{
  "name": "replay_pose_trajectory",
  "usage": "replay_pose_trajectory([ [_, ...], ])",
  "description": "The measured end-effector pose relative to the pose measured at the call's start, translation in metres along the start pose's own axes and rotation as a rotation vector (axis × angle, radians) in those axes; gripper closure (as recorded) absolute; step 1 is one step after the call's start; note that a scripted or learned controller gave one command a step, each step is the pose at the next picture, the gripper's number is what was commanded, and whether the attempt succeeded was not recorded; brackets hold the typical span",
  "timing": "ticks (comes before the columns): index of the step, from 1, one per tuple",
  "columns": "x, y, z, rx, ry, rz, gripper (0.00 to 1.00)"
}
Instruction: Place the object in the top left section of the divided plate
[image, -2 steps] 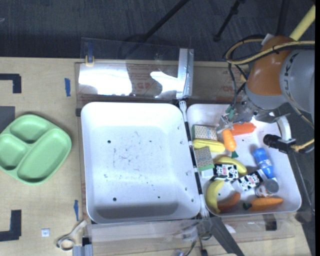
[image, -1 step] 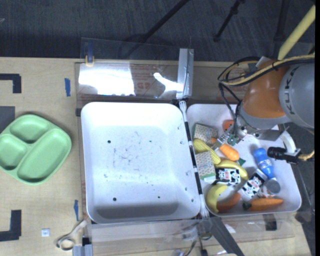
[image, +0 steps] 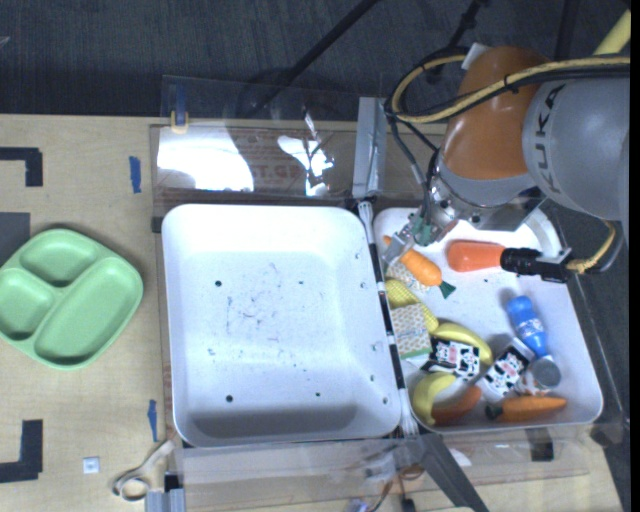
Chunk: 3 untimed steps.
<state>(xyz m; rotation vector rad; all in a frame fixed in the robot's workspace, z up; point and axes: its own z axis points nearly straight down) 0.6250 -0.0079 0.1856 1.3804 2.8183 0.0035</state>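
We see the gripper (image: 418, 232) low over the far left corner of the right bin (image: 585, 330), under the grey arm (image: 560, 130) with its orange band. Whether its jaws are released or clenched we cannot tell, because the wrist covers them from above.

Just below the jaws, nearly touching them, lies a small carrot (image: 421, 267) with a green end. We judge this is the object the arm goes for. To the right of the jaws lies an orange-red piece (image: 474, 256). Further below the jaws are a corn cob (image: 400, 293), a banana (image: 445, 350), a blue bottle (image: 526, 323) and a second carrot (image: 530, 406) near the front wall.

The divided plate (image: 66, 297) is green and stands on the wooden bench (image: 80, 160), far to the left of the jaws, beyond the whole left bin (image: 270, 320). Its top left section is the small one at the far side.

For this step we should center the jaws across the narrow body of the small carrot, not along its length. We should stay away from the bin wall beside it, because a finger may catch there. The carrot is smooth and tapered, so we think a grasp near its thick middle is safer. We should lift straight up before crossing to the left.
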Motion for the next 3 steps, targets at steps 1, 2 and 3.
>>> replay_pose_trajectory([
  [1, 0.079, -0.004, -0.006, 0.001, 0.003, -0.34, 1.0],
  [2, 0.081, 0.024, 0.001, 0.001, 0.0, 0.251, 1.0],
  [3, 0.122, 0.09, -0.03, -0.001, 0.0, -0.099, 1.0],
])
